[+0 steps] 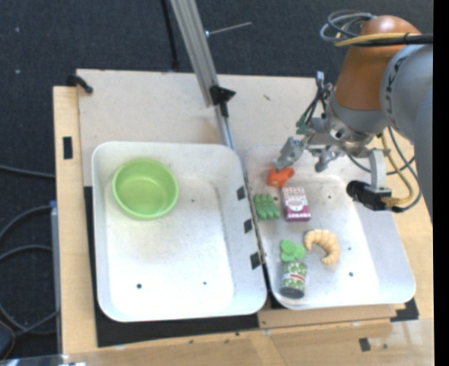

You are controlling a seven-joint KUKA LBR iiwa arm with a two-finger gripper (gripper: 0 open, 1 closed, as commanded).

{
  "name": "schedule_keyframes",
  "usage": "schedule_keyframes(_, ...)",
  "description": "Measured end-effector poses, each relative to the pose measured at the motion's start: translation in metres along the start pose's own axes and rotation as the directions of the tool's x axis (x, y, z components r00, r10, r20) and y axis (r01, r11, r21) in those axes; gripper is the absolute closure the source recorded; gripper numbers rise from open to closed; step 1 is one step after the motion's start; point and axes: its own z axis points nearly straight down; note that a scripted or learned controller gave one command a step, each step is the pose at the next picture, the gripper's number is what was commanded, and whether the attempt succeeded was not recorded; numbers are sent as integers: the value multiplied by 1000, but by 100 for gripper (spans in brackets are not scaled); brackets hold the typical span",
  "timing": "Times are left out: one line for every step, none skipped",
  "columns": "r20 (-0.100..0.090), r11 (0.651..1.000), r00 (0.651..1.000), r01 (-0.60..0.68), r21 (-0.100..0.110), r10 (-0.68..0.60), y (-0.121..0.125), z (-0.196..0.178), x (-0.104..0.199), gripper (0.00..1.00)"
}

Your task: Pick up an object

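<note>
In the right bin [376, 277] we see things crowded along its left side: an orange piece [280, 177] at the far end, then a green block [267, 207] just beside a small pink box [296, 203], a croissant [323, 245] and a green-capped can [293, 271] nearer. The right half lies open. In the left bin [209, 280], a green bowl [145, 188] takes the far left corner; the remainder is bare.

Gripper [304, 152] over right bin's [384, 280] far end. Toy [280, 177] just below-left of jaws; block [266, 207] and carton [295, 203] nearer camera; croissant [323, 245] and can [293, 274] nearest. Bowl [145, 189] far left, in left bin [171, 288].
</note>
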Motion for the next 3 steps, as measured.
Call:
schedule_keyframes(0,1000,1000,0,0,0,0,0,0,0)
schedule_keyframes(3,1000,1000,-4,4,4,-7,49,-10,0)
schedule_keyframes(2,1000,1000,-6,4,6,-11,93,-6,0)
